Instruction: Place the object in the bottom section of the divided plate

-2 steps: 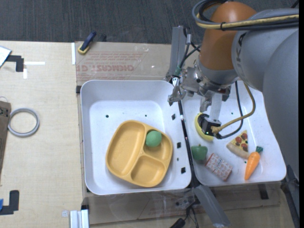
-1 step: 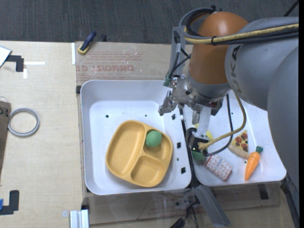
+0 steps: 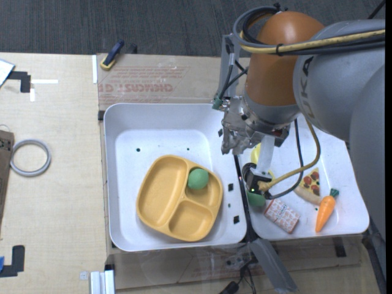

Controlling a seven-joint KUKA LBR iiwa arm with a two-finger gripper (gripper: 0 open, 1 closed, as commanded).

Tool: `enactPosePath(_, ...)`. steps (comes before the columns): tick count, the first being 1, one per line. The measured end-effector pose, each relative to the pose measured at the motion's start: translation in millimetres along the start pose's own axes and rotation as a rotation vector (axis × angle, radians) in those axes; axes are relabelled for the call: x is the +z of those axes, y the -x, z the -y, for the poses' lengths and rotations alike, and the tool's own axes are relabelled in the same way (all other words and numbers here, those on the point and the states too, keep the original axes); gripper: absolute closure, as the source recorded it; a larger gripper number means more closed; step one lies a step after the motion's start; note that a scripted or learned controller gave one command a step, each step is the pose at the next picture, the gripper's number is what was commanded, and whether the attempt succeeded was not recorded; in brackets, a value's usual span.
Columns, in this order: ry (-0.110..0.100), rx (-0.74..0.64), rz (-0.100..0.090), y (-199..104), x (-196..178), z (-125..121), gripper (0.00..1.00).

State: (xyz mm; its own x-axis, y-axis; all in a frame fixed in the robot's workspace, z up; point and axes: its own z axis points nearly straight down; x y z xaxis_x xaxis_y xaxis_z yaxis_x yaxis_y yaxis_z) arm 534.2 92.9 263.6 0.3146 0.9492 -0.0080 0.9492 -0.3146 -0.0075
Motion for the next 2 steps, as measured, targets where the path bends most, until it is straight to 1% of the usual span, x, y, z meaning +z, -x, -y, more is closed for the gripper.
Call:
enactPosePath(1, 0.004, -0.060, -0.004, -106, 62, 10, 1.00)
enactPosePath(2, 0.002, 0.507, -0.004, -109, 89, 51, 1.00)
